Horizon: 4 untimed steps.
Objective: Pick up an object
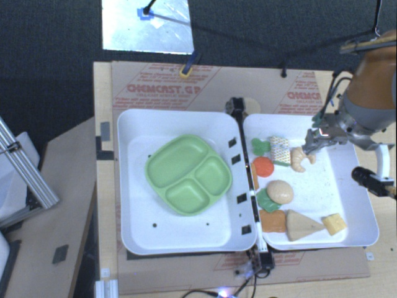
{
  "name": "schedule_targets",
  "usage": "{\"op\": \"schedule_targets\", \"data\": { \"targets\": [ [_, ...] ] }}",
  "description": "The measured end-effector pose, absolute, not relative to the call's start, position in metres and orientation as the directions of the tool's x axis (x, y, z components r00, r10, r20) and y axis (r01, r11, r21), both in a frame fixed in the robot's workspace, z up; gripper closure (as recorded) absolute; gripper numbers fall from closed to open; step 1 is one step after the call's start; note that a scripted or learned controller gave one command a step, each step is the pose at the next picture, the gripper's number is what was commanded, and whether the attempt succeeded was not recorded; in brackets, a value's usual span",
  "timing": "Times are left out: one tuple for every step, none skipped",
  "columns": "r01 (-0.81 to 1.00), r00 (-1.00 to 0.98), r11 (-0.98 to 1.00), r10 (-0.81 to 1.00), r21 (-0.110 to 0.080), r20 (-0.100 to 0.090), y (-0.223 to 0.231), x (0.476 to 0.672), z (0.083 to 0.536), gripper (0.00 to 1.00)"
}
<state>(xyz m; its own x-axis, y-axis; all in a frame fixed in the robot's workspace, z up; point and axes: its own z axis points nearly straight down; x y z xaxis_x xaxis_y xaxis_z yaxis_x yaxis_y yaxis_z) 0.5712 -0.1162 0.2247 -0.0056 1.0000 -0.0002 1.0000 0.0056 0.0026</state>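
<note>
Camera view: croissant beneath end effector

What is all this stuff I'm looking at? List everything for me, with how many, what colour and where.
Shallow plastic bins: two, white, side by side on the bench; left bin, right bin.
Three-compartment plastic plate: one, light green, in the left bin.
Croissant-shaped toy: one, tan, right bin, near the tool.
Round tomato-like toy: one, red-orange, right bin's left side.
Egg-shaped toy: one, beige, middle of the right bin.
Wedge-shaped toy: one, pale tan, right bin's near edge.
Small block toy: one, yellow, right bin's near right corner.
Foil-like sheet: one, silver, behind the bench.
Robot arm: one, grey with orange, from the right; its tool is over the right bin.
</note>
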Motion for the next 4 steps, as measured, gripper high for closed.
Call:
{"op": "schedule_targets", "data": {
  "targets": [
    [1.0, -0.009, 0.009, 1.0, 0.002, 0.002, -0.062, 0.556, 0.234, 1.0],
    [1.0, -0.008, 0.008, 1.0, -0.002, 0.002, -0.014, 0.527, 0.225, 1.0],
    [1.0, -0.007, 0.007, 1.0, -0.001, 0.001, 0.025, 0.507, 0.227, 1.0],
    [1.0, -0.004, 0.004, 1.0, 0.0, 0.001, 0.074, 0.487, 0.218, 1.0]
  ]
}}
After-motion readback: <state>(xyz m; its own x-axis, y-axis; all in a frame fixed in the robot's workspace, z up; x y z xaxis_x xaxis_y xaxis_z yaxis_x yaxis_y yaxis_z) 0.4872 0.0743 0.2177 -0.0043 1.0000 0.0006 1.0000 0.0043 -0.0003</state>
